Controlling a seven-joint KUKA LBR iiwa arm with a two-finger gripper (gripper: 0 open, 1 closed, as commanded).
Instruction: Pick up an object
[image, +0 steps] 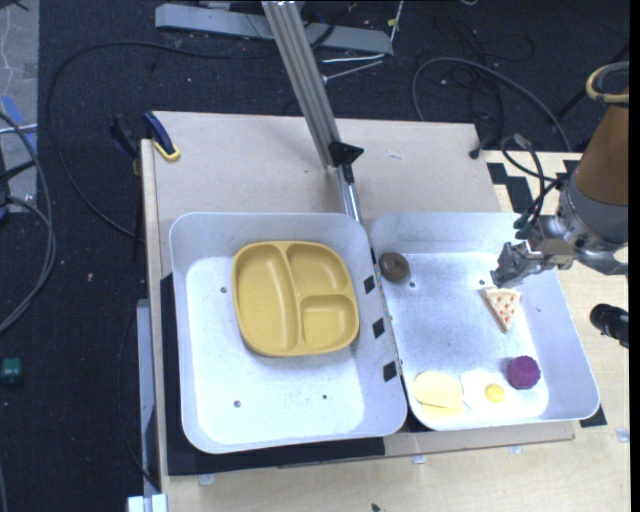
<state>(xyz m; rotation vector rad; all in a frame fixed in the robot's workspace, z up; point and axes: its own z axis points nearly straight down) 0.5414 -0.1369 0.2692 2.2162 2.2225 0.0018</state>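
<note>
The right bin (450, 330) holds several toy foods. A pizza slice (502, 307) lies near its right wall, a brown donut (394, 266) at its upper left. Along the front lie a purple piece (522, 372), a fried egg (492, 393) and a pale yellow piece (438, 391). My gripper (512, 264) hangs at the bin's upper right, just above the pizza slice's top edge. I see nothing between its fingers.
The left bin (200, 400) bears a yellow divided plate (296, 298). A metal pole (310, 85) slants down to the seam between the bins. Cables run over the dark floor around the bench.
</note>
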